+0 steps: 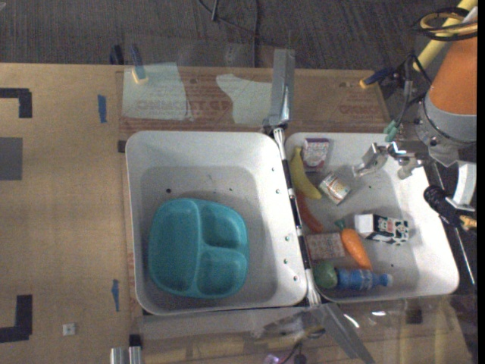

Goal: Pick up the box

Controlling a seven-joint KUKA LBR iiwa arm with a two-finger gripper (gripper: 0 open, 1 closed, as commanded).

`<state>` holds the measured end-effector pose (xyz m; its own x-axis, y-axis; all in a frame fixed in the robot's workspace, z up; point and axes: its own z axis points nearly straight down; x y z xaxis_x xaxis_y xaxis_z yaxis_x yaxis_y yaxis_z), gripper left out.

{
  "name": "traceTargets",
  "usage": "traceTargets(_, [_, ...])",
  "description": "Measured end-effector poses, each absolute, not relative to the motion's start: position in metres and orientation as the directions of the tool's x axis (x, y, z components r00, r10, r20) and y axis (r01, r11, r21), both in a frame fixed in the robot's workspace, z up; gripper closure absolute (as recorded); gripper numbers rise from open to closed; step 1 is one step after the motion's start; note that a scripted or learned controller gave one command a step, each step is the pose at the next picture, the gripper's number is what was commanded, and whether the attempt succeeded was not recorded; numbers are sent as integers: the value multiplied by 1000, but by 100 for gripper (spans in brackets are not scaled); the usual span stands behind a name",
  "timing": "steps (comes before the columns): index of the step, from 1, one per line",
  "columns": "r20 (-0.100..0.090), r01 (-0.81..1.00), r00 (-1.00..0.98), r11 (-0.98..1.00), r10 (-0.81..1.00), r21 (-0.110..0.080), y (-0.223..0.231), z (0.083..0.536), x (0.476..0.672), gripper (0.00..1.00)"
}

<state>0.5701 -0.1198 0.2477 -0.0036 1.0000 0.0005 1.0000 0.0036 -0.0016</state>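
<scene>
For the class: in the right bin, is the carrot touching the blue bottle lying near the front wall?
Cannot tell. In the camera view the carrot tip ends right at the blue bottle, with no clear gap and no plain contact.

Both bins point(144, 203) are plain white on a tan desk point(61, 226) marked with black and blue tape. A teal divided plate point(198, 246) lies in the left bin. The right bin has a yellow banana point(301, 179), an orange carrot point(355, 247), a blue bottle point(362, 280) and a black-and-white patterned box point(390, 229).

One fixed camera, above bench, slanted down (both bins point(144, 226) visible)
</scene>
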Motion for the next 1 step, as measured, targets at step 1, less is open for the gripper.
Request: traceTargets(1, [-2, 999, 40, -40, 999, 2, -225, 288, 547, 0])
